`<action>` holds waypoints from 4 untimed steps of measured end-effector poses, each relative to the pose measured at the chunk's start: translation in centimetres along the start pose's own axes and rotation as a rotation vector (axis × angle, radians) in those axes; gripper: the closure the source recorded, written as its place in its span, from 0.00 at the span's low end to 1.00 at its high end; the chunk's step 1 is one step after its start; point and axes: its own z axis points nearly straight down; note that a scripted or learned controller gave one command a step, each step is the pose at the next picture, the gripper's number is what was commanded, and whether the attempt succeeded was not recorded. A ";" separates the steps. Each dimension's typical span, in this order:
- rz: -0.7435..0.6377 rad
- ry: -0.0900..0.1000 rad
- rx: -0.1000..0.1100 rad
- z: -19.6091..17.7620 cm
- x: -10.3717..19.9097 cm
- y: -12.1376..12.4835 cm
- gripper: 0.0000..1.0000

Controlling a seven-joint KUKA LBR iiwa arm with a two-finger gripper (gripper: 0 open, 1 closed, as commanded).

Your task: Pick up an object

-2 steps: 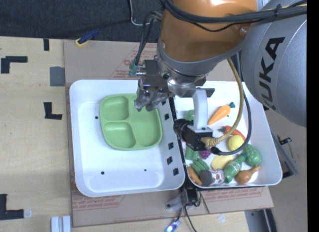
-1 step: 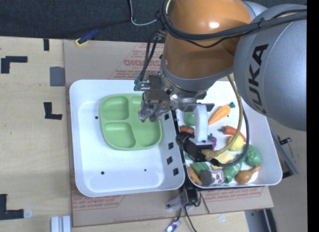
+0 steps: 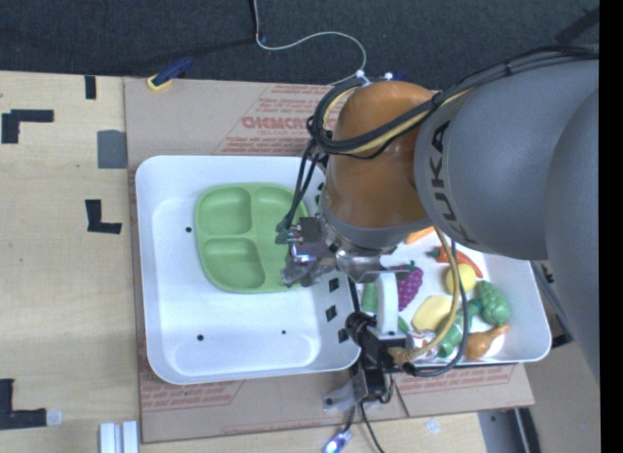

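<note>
The big grey arm [image 3: 516,159] is cut off by the right edge and the top right corner, and its orange band [image 3: 375,164] covers most of the right bin [image 3: 526,339] and the place where the two bins meet. The gripper is hidden below the wrist, so its state cannot be told. Of the toy food (grapes [image 3: 409,283], something yellow [image 3: 430,313], something green [image 3: 490,303]) only parts are seen, and the green plate [image 3: 234,237] loses its right edge behind the wrist.
</note>
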 end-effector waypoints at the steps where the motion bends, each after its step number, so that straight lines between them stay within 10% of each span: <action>1: -0.015 0.010 -0.022 -8.9 7.5 0.0 1.00; 2: -0.009 0.014 -0.032 -26.1 9.0 -0.2 1.00; 3: -0.001 0.001 -0.005 -16.7 4.0 -0.1 1.00; 4: -0.007 0.004 -0.012 -18.2 4.3 -0.1 1.00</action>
